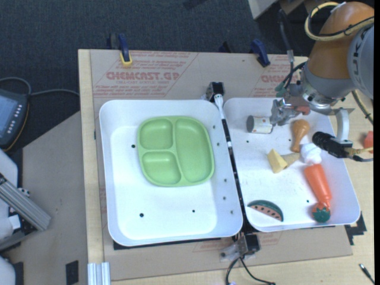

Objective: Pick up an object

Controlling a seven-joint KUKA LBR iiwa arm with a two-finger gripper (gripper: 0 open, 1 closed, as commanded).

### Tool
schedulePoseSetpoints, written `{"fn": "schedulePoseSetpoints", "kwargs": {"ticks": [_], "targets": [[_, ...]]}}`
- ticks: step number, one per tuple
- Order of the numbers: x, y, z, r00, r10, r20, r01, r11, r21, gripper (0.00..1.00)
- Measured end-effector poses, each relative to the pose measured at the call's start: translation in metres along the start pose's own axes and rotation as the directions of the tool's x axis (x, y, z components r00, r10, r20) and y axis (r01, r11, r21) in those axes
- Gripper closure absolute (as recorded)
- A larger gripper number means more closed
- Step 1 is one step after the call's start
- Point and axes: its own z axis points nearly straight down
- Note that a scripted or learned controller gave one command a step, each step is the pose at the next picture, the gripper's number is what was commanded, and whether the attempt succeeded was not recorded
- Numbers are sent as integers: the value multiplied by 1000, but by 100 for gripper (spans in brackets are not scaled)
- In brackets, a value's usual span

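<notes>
Two red "CHEMCAST" prints (142,75) on board (89,159)

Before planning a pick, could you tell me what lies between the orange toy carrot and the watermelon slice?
Bare white bin floor separates the orange toy carrot from the watermelon slice in the camera view.

Two bins sit side by side on the counter (95,159). The left bin (119,218) holds a divided plate (176,151) toward twelve o'clock. In the right bin (347,203), my end effector (279,113) hangs at eleven o'clock just beside a small cylinder (259,124). A wedge (276,160) lies at centre, a carrot (318,189) at four o'clock, a melon slice (265,209) at seven o'clock.
</notes>
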Motion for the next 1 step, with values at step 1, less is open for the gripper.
{"fn": "schedulePoseSetpoints", "kwargs": {"ticks": [1], "targets": [[0, 1, -42, 1000, -2, 0, 2, 1000, -1, 100]]}}
